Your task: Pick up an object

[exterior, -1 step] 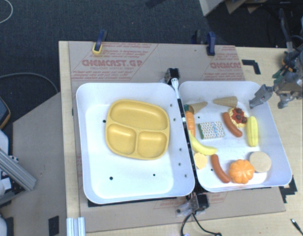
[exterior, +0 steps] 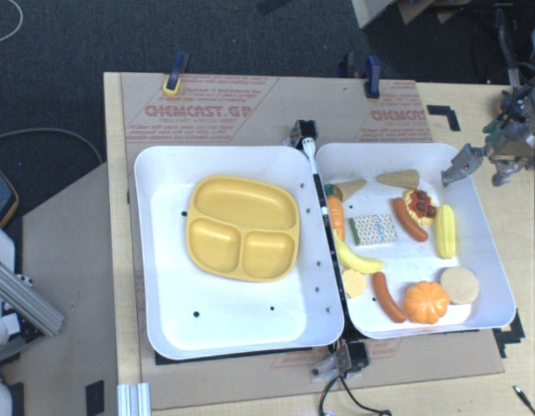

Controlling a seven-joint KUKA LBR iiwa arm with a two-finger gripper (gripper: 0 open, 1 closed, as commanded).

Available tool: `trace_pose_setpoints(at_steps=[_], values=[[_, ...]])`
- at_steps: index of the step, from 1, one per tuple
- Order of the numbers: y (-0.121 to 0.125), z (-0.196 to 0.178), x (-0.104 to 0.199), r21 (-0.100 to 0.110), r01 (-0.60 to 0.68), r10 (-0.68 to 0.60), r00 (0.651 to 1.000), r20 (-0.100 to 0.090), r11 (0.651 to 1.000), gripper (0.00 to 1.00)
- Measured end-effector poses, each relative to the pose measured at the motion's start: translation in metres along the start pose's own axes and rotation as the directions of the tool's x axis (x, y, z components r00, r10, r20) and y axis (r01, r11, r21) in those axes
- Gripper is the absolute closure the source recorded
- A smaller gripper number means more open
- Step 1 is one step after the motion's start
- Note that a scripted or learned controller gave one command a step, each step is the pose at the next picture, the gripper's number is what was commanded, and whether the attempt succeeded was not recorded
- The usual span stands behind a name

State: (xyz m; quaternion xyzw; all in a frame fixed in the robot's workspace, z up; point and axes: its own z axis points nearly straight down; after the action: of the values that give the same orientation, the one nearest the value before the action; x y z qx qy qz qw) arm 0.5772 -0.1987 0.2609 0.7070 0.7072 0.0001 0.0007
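the gripper hangs at the far right corner of the right bin, its fingers spread apart and holding nothing. toy food lies below: a banana, a pumpkin, a corn cob.

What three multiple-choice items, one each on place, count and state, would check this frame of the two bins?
1. Where does the yellow tray lie?
A. left bin
B. right bin
C. on the bench outside the bins

2. How many compartments does that tray have?
A. two
B. three
C. five

3. Where is the gripper?
A. over the left bin
B. at the right bin's far right corner
C. down among the food by the pumpkin

Key:
1 A: it sits inside the left bin.
2 B: one long section, two smaller ones.
3 B: it sits at the right bin rim, away from the orange pumpkin.
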Motion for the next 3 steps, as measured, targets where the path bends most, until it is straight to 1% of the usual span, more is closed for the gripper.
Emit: trace_pose_setpoints(at_steps=[1,2,3], values=[[0.003,0.063,-0.002,0.009,0.0,0.0,1.0,-0.003,1.0,0.0],[-0.009,0.12,0.0,0.009,-0.001,0.001,1.0,-0.004,1.0,0.0],[-0.006,0.166,-0.003,-0.009,-0.001,0.001,1.0,0.009,1.0,0.0]])
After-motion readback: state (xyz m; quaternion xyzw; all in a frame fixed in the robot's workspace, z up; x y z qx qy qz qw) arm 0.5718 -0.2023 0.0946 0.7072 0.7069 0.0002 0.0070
